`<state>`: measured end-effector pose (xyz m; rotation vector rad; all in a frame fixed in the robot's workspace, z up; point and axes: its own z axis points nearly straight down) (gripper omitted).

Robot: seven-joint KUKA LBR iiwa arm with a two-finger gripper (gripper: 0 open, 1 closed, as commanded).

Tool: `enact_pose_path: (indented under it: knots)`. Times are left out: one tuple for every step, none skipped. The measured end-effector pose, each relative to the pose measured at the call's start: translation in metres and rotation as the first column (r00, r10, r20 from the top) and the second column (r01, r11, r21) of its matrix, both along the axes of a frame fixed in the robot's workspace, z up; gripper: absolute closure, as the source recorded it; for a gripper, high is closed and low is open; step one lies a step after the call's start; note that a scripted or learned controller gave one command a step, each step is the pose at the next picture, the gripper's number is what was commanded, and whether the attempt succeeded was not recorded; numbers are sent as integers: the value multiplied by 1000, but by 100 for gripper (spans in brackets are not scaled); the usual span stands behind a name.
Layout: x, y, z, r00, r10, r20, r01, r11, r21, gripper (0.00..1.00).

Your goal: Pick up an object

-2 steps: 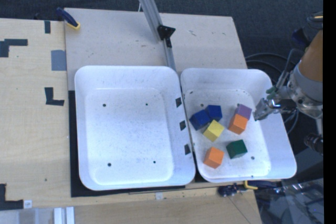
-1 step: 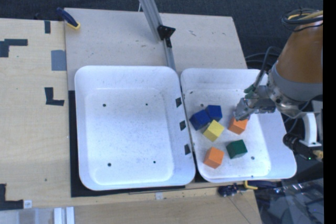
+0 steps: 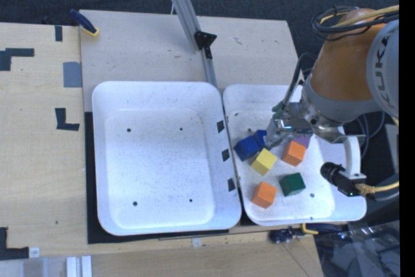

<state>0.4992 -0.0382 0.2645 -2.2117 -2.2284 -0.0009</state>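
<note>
Nearest, in the right-hand shallow white bin [image 3: 324, 207], sit an orange cube [image 3: 263, 194] and a dark green cube [image 3: 292, 183] — behind them a yellow cube [image 3: 263, 161], a second orange cube [image 3: 294, 152] and a blue block [image 3: 248, 146]. Farther back the two-finger gripper [image 3: 280, 133] hangs low over that cluster, just beside the blue block — how wide it stands, or whether it grips anything, I cannot tell.

End effector [image 3: 280, 133] hovers above blue block [image 3: 249, 145].

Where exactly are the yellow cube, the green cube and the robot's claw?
yellow cube [image 3: 263, 161], camera view, middle of its top face.
green cube [image 3: 292, 183], camera view, middle of its top face.
claw [image 3: 280, 132], camera view, its tip above the blue block.
</note>
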Motion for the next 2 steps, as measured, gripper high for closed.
enact_pose_path:
  knots:
    - [3, 52, -1, 1000, 0, -1, 0, 1000, -1, 100]
    - [7, 104, -23, 1000, -1, -4, 1, 1000, -1, 100]
